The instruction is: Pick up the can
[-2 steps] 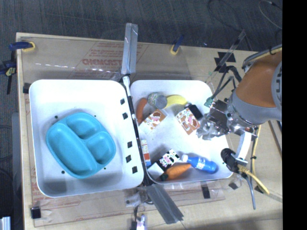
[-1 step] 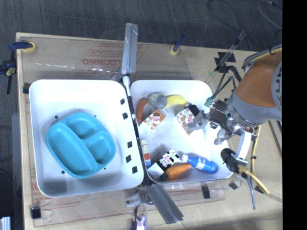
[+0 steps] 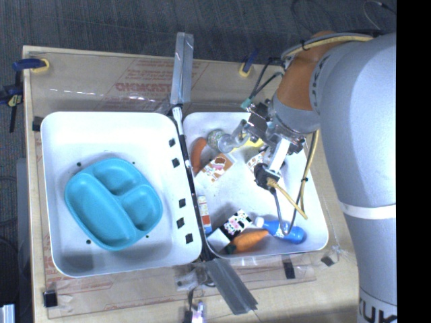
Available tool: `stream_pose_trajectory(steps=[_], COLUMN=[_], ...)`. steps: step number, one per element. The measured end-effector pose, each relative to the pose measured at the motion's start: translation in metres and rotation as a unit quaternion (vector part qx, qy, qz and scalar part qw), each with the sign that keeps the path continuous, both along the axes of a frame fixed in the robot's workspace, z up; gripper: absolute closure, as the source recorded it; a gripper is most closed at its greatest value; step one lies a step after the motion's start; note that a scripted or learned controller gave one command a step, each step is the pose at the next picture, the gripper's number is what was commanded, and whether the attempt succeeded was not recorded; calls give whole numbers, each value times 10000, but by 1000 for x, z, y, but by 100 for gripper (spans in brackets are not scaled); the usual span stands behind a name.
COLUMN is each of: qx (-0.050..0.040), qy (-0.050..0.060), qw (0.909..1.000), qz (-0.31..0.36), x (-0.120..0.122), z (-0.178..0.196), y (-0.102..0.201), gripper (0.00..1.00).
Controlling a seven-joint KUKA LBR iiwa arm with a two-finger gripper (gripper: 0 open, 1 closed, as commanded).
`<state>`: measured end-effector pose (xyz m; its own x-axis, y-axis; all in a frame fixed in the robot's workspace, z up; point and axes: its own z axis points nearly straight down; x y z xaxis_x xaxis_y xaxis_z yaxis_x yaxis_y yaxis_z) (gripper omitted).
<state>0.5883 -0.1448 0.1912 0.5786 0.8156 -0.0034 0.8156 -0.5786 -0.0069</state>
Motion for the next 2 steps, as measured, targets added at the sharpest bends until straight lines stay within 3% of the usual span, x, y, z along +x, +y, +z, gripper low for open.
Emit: stream_pose_trajectory(steps=[1, 2], qx=[-1, -4], qy=[-6, -17], qw=[9999, 9995], qz=[110, -318], x=[42, 69], z=[-103, 69], y=[15, -35], gripper=[0, 0])
